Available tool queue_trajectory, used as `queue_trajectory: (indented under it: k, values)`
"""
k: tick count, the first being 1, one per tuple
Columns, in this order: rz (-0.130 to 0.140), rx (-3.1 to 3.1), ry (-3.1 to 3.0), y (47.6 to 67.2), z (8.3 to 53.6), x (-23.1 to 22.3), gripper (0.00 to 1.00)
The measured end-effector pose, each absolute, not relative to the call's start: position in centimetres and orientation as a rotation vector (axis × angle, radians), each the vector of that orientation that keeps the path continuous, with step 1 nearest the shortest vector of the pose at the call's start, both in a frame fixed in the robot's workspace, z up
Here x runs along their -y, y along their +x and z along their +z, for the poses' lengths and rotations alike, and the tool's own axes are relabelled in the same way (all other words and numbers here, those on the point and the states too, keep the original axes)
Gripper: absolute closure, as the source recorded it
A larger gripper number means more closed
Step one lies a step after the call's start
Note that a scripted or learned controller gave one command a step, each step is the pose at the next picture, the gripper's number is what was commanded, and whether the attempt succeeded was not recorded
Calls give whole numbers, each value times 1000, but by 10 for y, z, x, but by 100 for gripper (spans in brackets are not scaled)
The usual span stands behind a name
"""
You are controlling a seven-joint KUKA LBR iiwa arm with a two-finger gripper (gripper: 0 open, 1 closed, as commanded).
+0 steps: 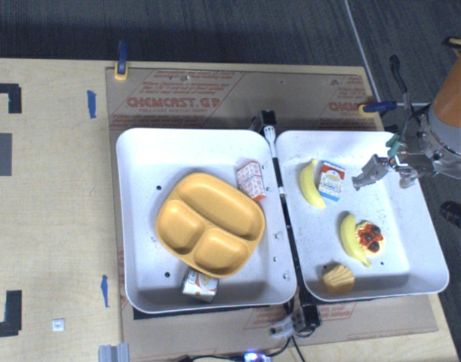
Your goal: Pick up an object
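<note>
Gripper over right bin, nothing held

Gripper (382,169) at the right bin's (425,236) two o'clock corner, fingers spread, nothing between them; one grey fingertip (366,173) reaching toward nine o'clock, the other (406,177) nearer the bin's right wall. At nine o'clock from the gripper, near but apart: small carton (331,181), touching a banana (311,185) on its far side. At six o'clock: taco (363,238) with red and dark filling. Farther, at seven o'clock: muffin (338,277) against the bin's near wall. Across the divider, in the left bin (136,202): yellow tray (208,222) at centre, red-patterned packet (250,179) at its one o'clock, another packet (198,285) at its six o'clock, partly under the tray
</note>
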State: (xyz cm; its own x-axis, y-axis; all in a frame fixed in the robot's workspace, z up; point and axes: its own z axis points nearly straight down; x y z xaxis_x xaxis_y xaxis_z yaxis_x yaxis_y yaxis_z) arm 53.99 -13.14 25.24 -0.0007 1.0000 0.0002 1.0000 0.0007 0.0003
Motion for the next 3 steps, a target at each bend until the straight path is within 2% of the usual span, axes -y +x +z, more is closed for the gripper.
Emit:
queue_trajectory:
  k: [1, 2, 3]
  values:
    - [4, -2219, 2221, 516, 96, 118, 0]
    - [7, -2210, 2217, 518, 107, 120, 100]
    - [3, -2223, 2218, 558, 185, 45, 100]
